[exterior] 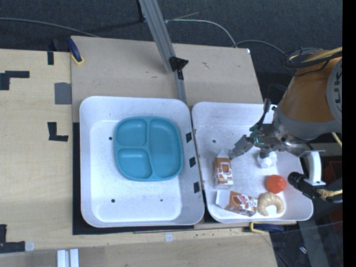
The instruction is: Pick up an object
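Gripper [243, 147] hangs low in right bin [233, 113], just above small carton [223, 171], holding nothing; whether open or closed, cannot tell. Pick not yet done: grasp and lift remain.

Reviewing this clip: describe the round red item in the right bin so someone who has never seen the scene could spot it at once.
Start at the right bin, the one the arm reaches into, and look toward its near right corner. The red ball sits there, just above the pale croissant and right of the orange-and-white carton. It is the only plain red, round item among them.
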Motion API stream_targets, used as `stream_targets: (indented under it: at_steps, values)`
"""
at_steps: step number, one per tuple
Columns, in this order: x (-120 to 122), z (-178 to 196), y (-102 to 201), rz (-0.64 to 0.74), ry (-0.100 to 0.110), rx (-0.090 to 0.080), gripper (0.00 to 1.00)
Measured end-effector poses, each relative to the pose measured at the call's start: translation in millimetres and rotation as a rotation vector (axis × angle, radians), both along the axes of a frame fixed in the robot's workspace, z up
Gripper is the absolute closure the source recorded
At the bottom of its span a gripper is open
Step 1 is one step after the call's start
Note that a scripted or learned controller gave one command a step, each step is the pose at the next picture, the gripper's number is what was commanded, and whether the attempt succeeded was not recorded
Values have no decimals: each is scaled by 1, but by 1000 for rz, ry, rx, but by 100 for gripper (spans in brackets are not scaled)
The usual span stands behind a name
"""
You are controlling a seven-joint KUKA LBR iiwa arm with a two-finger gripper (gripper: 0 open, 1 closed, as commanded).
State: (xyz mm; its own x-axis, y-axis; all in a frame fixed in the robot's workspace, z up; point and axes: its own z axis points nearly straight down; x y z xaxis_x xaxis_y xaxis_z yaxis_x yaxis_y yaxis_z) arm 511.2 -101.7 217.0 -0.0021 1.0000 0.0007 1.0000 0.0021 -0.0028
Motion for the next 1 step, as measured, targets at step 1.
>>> stream_targets:
  at_steps: [1]
  values:
    - [0,0,0,0,0,0,0]
